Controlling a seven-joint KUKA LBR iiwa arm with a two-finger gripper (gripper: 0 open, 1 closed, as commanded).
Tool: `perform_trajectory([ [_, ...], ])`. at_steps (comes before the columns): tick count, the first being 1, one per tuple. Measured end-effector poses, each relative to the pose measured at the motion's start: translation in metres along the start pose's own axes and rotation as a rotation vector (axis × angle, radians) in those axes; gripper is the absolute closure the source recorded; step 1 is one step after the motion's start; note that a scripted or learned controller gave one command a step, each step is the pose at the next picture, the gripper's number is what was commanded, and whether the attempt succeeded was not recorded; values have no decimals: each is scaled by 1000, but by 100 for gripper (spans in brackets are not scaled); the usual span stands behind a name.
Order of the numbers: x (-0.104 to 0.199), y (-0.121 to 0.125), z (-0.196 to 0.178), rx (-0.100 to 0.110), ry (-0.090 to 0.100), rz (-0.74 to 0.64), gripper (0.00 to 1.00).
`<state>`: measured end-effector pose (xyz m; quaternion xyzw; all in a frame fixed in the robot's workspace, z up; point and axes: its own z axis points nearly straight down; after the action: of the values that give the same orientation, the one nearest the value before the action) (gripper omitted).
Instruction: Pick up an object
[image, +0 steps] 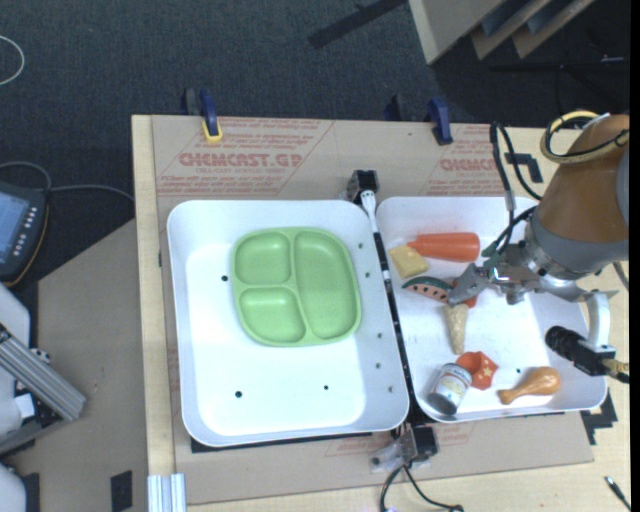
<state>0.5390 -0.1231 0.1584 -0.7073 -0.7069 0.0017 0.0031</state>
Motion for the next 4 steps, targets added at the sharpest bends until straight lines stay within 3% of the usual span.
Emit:
perform_trajectory([
  [2, 5, 8, 76, -2, 0, -1, 0],
  [3, 5, 9, 63, -7, -2, 1, 100],
  [4, 8, 1, 16, -12, -3, -1, 100],
])
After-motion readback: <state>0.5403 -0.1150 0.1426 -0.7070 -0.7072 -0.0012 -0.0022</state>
